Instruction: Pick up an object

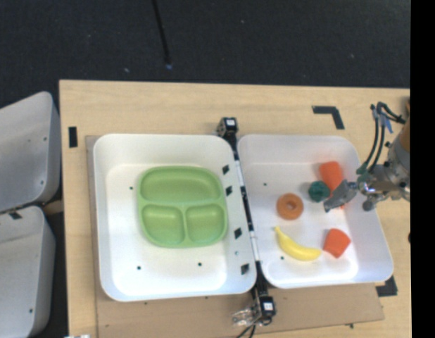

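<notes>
The right bin [274, 153] holds several small objects: an orange cylinder [331, 174], a teal piece [317, 191], an orange ring [290, 205], a yellow banana [297, 248] and an orange-red block [336, 242]. My gripper [352, 200] hangs over this bin's right side, just right of the teal piece and below the orange cylinder. Its fingers [335, 200] are spread, and only white bin floor shows between them. It stands open. The orange-red block lies a little below it.
A green divided plate [182, 206] lies in the left bin [112, 189]. A raised divider with black clips [240, 203] separates the two bins. Cables [379, 129] trail from the arm at the right edge. Bare wooden bench [168, 108] surrounds the bins.
</notes>
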You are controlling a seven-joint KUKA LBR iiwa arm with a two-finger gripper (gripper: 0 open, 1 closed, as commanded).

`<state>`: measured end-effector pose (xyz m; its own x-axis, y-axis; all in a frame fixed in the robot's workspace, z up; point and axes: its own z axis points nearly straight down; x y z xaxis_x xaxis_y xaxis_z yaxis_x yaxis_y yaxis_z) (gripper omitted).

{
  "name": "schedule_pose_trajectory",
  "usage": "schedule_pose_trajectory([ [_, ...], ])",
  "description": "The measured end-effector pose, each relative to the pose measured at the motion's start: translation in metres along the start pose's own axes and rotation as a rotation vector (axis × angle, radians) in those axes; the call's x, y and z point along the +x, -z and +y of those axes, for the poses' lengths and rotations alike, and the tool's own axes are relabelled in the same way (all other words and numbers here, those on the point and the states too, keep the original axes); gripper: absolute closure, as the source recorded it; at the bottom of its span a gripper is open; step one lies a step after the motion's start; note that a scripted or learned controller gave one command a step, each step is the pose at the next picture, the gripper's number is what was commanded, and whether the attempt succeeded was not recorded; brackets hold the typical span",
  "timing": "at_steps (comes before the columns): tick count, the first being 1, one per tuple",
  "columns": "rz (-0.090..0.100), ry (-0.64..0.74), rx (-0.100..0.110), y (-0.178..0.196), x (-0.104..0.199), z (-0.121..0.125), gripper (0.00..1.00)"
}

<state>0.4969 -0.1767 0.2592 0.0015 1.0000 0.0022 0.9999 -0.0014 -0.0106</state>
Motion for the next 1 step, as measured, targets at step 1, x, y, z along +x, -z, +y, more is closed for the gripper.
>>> schedule_pose_trajectory([
  [1, -0.003, 0.003, -0.012, 0.0059, 0.0003, 0.0022, 0.00],
])
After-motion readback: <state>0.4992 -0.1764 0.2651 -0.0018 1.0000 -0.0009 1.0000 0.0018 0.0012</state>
